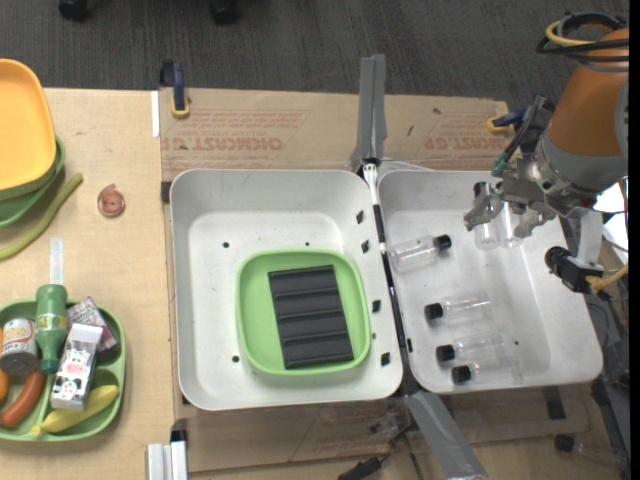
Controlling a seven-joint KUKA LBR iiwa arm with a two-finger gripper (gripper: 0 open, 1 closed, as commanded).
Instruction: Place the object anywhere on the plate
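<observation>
A green plate [254, 318] lies in the left bin [200, 218] with a dark ribbed block [311, 316] on it. Several clear vials with black caps lie in the right bin [560, 338]: one [420, 251] near the divider, others [458, 309] [472, 349] toward the front. My gripper [500, 218] hangs over the back of the right bin, well to the right of the plate. A faint clear shape [489, 232] shows just under it; whether it is a vial in the grip is unclear.
A metal divider [372, 128] runs between the bins. On the bench at left stand a yellow dish [22, 128], a green tray of toy food [60, 368] and a small pink disc [111, 201]. Cables hang by the arm at right.
</observation>
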